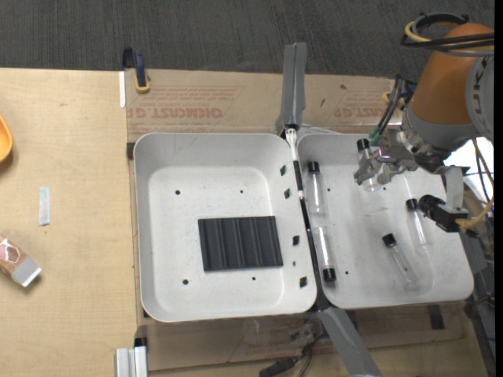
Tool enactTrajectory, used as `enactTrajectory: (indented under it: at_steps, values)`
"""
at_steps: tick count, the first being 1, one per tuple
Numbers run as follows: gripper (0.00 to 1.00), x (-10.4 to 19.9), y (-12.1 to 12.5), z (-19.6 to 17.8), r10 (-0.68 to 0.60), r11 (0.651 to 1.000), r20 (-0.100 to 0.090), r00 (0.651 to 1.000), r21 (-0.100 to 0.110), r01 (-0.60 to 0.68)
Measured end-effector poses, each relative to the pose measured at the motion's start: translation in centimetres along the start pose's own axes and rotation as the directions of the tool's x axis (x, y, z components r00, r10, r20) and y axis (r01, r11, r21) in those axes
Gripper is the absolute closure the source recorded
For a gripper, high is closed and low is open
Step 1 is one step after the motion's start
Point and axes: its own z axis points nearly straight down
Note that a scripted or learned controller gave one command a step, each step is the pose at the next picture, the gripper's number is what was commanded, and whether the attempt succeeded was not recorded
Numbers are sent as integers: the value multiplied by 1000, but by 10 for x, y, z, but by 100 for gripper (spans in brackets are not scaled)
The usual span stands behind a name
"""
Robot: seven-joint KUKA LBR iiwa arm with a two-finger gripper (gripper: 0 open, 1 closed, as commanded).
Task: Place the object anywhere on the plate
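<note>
Gripper [376,171] hangs over the right bin [440,289], near its back wall; whether its jaws are apart or together cannot be told. Clear tubes with black caps lie in that bin: one [314,185] by the left wall, another [402,261] toward the front. Left of it, the dark ribbed plate [240,242] rests in the left bin [157,210].

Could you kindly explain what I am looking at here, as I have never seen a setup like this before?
One fixed camera looks down at a slant on a bench. The grey and orange robot arm reaches in from the right; its gripper hangs over the right white bin, which holds several clear tubes with black caps, such as one tube by the divider. The left white bin holds a dark ribbed plate, where an object should go. I cannot see anything held.
</note>
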Motion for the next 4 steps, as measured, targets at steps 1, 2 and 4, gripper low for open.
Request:
enactTrajectory:
  at_steps: [1, 2, 4]
  values:
    - [100, 69, -43, -78, 5, 1000, 1, 1000, 0, -5]
    - [100, 136, -112, -78, 29, 1000, 1, 1000, 2, -29]
    - [100, 225, -113, -95, 121, 993, 2, 993, 0, -121]
